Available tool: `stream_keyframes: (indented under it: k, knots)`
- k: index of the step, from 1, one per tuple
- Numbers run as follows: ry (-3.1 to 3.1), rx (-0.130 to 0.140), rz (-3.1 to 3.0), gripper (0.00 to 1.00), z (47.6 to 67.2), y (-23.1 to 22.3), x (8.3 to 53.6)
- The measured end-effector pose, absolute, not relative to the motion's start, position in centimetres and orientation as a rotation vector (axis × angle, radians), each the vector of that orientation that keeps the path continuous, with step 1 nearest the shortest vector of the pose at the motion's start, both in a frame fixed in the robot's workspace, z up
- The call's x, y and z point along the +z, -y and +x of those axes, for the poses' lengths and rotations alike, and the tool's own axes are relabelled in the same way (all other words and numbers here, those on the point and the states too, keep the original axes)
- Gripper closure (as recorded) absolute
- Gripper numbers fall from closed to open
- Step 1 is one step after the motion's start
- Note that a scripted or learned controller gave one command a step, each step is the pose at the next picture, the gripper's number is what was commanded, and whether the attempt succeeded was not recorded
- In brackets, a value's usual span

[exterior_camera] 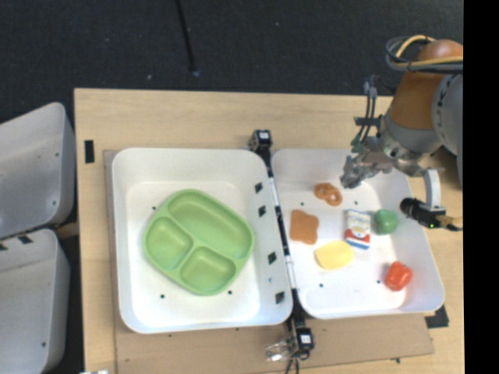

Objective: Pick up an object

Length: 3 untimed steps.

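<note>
The right white bin [312, 294] holds several small things: an orange pretzel-like piece [328, 194], a brown toast slice [303, 227], a yellow piece [334, 255], a small white carton with red and blue print [358, 228], a green ball [385, 221] and a red pepper-like piece [398, 276]. My gripper [350, 176] hangs over the bin's far part, just right of and above the pretzel piece. Nothing shows between its fingers.
The left white bin [129, 294] holds a green divided plate [199, 241]. A row of black clips runs along the divider [274, 232] between the bins. Wooden bench edge surrounds both bins.
</note>
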<state>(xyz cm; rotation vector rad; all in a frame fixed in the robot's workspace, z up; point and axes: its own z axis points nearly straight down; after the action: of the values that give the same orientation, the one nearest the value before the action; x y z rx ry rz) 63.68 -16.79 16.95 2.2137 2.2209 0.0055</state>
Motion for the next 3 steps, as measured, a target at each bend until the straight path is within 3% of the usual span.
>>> stream_keyframes:
  k: [1, 3]
  knots:
    - [-2.222, 0.005, 2.213, 1.00, 63.8, 17.0, 21.3]
    - [-2.228, 0.002, 2.216, 1.00, 62.1, 7.5, 22.6]
